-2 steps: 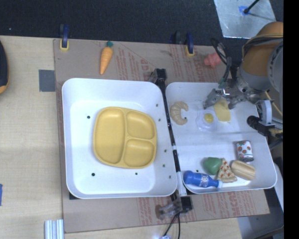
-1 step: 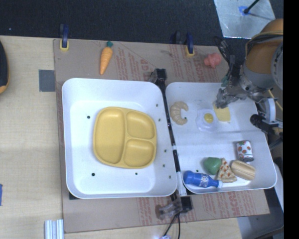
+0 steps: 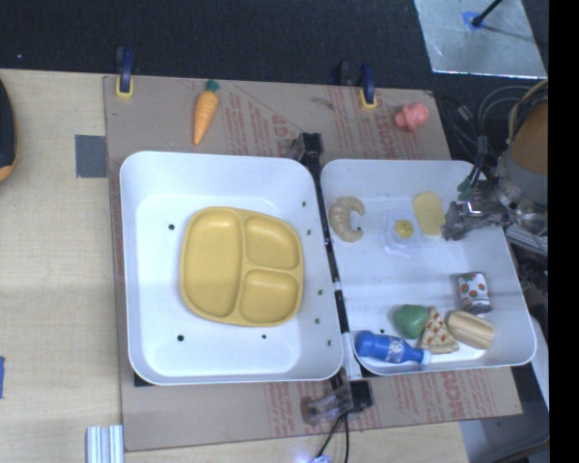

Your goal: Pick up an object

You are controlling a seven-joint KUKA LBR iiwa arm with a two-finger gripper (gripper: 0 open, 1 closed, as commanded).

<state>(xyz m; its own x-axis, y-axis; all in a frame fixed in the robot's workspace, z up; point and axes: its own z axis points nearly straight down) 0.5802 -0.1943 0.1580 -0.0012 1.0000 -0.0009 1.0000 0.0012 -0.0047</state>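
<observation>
Camera view, catalogued for you, operator; past state as recorded.

Left bin (image 3: 135,258): held one yellow divided plate (image 3: 241,263), lying flat near its middle; nothing else in it that you could pick.

Right bin (image 3: 367,177): held the candidates; a pale croissant (image 3: 346,216) near its left wall; a small yellow round piece (image 3: 403,228) just beside a pale yellow block (image 3: 427,212); a small printed can (image 3: 473,291) toward the right wall; along the near edge a blue bottle (image 3: 391,348) lying on its side, a green piece (image 3: 411,318), a pizza slice (image 3: 435,333) and a bread roll (image 3: 471,330), crowded together and touching.

Outside the bins, on the surface: a toy carrot (image 3: 205,112) and a pink item (image 3: 412,115), both well apart from the arm.

Gripper (image 3: 456,222): low at the right bin's right side, just beside the pale yellow block; you could not tell from this slant whether it stood apart or together; no object was visible in it.

Progress, as a judgement: nothing lifted yet; every item rested in place. The approach looked under way, the block being the nearest target; the grasp, the closing and the lift were all left to you.
</observation>
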